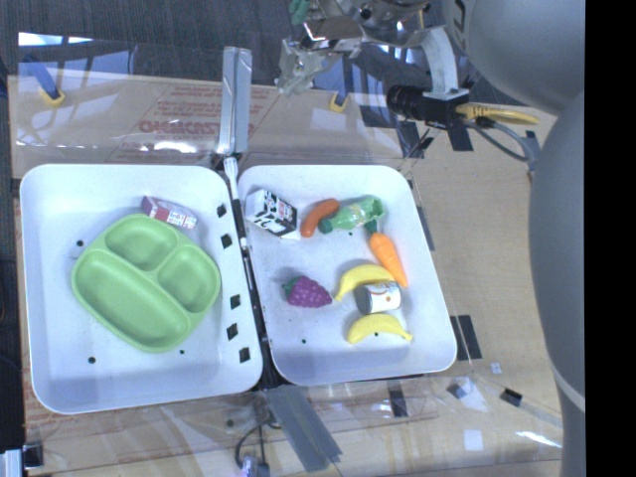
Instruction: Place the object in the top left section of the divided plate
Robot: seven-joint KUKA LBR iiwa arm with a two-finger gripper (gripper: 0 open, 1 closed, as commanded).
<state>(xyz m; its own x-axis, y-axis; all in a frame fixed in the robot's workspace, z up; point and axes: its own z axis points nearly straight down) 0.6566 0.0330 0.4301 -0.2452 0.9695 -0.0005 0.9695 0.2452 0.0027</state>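
A green divided plate (pixel 147 284) lies in the left bin (pixel 60 366); its three sections hold nothing. A small maroon and white carton (pixel 169 212) lies in that bin, just beyond the plate's far rim, next to its top left section (pixel 139 239). My gripper (pixel 295 68) hangs high over the back of the bench, beyond the far edge of both bins and roughly above the right bin's far left corner. I see nothing in it.
The right bin (pixel 427 351) holds a black and white carton (pixel 271 213), an orange sausage-like piece (pixel 320 217), a green bottle (pixel 354 213), a carrot (pixel 388 257), purple grapes (pixel 308 291), two bananas (pixel 378 330) and a small can (pixel 383 296). A grey clamp bar (pixel 235 102) stands behind the bins.
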